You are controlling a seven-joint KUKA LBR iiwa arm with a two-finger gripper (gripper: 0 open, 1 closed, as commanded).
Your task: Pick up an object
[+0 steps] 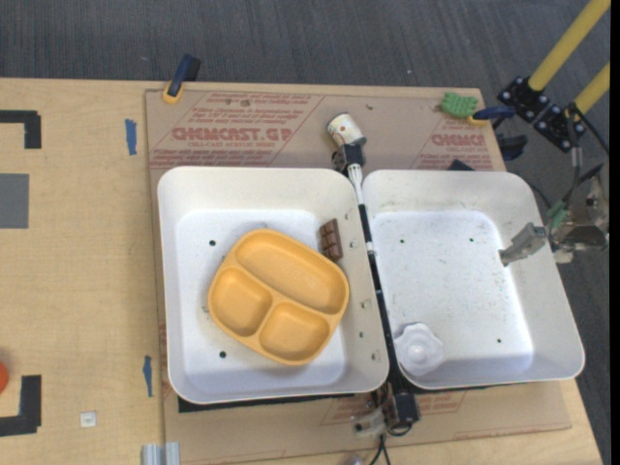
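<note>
A yellow divided plate [279, 296] lies in the left bin [184, 260] beside a small brown block [330, 239], a clear lid [418, 345] sits near in the right bin [542, 337], gripper [518, 245] at its right rim

Two white bins [184, 201] [542, 356] sit side by side. One yellow divided plate [279, 295], one small brown block [331, 239], one clear plastic lid [419, 347].
</note>
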